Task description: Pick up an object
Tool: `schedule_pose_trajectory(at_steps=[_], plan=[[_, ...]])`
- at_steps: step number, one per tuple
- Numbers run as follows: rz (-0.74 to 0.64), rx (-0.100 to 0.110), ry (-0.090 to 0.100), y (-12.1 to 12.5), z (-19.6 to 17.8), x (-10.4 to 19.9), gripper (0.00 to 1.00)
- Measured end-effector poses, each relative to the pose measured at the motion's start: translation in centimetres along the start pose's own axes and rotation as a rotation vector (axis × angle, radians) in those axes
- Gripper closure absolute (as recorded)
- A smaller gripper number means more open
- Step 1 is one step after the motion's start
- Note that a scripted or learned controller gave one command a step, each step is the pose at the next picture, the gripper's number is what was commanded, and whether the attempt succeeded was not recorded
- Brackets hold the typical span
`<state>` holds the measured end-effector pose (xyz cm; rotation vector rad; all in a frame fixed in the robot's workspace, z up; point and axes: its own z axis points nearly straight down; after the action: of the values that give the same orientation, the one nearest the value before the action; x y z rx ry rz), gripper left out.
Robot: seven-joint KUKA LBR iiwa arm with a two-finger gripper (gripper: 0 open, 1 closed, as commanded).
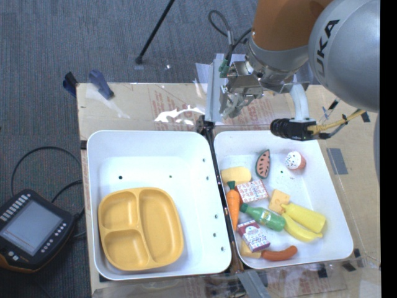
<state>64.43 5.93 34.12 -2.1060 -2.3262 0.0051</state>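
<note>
Grey carpet [74,30] lies around a bench [124,104] with a black screen box [28,225] on the floor at its left side. On the bench, the left bin [149,151] has a yellow plate [141,228] in it, and right of that plate the other bin [310,144] is full of toy food like a carrot [233,205], a green bottle [265,217], a melon slice [263,163] and a banana [301,230]. Up above the melon slice the gripper [234,107] hangs past the bin's far edge, and I cannot tell if it is open or has hold of anything.

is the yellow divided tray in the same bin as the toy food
No, the yellow tray lies in the left bin, while the toy food sits in the right bin.
</note>
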Motion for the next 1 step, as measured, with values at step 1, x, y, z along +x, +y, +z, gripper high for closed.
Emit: schedule_pose_trajectory(at_steps=[1], plan=[[0.148, -0.004, 0.0, 0.11, -4.08, 1.27, 1.0]])
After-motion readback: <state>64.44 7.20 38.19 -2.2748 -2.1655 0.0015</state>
